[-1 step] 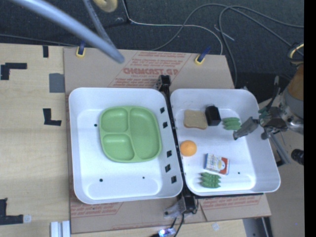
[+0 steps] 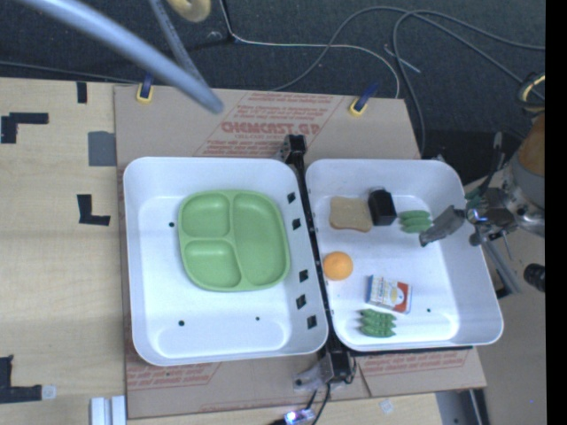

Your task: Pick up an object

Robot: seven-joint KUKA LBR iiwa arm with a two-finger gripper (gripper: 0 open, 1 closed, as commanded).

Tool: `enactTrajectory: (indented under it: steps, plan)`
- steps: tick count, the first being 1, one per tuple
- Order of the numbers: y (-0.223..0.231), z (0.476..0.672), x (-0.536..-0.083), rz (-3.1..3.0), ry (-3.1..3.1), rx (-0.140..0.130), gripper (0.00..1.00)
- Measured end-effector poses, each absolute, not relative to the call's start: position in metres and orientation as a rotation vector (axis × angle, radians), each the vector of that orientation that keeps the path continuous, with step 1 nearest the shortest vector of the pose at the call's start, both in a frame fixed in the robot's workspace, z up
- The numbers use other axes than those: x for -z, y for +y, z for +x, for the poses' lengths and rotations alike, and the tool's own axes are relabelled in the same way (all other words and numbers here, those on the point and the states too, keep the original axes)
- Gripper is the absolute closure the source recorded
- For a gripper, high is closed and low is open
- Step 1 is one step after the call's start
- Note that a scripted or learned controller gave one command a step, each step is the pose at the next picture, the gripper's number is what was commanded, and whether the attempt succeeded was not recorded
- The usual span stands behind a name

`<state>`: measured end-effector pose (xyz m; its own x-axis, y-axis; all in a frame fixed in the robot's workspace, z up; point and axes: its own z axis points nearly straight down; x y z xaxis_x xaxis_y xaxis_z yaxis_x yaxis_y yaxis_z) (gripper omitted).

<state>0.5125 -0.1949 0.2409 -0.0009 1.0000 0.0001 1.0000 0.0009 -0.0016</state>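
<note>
Camera view: the arm entered from the right; the gripper (image 2: 440, 227) hung over the right edge of the right bin (image 2: 469, 326), just right of a green pod (image 2: 413, 220). Whether the fingers were spread or closed could not be made out at this size; nothing was visible between them.

The right bin held, far to near: a tan bread slice (image 2: 351, 214) with a black block (image 2: 382, 206) touching its right end, the green pod, an orange ball (image 2: 337, 266) against the left wall, a small printed box (image 2: 389, 293), and a bunch of green beans (image 2: 377, 323). The left bin (image 2: 146, 264) held a green divided plate (image 2: 235, 240).

Judged progress: early; no object was lifted, and approach, closing and lift all remained.

The likeliest target, being nearest the gripper, was the green pod. Its long axis ran roughly left-right, its right end toward the gripper.
</note>
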Motion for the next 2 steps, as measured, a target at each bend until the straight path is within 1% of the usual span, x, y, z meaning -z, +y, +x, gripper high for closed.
enactTrajectory:
  steps: [1,2]
  plan:
    - [-0.198,0.521,-0.185,-2.218,-2.219,-0.007,0.00]
    - [-0.203,0.514,-0.137,-2.218,-2.217,-0.007,0.00]
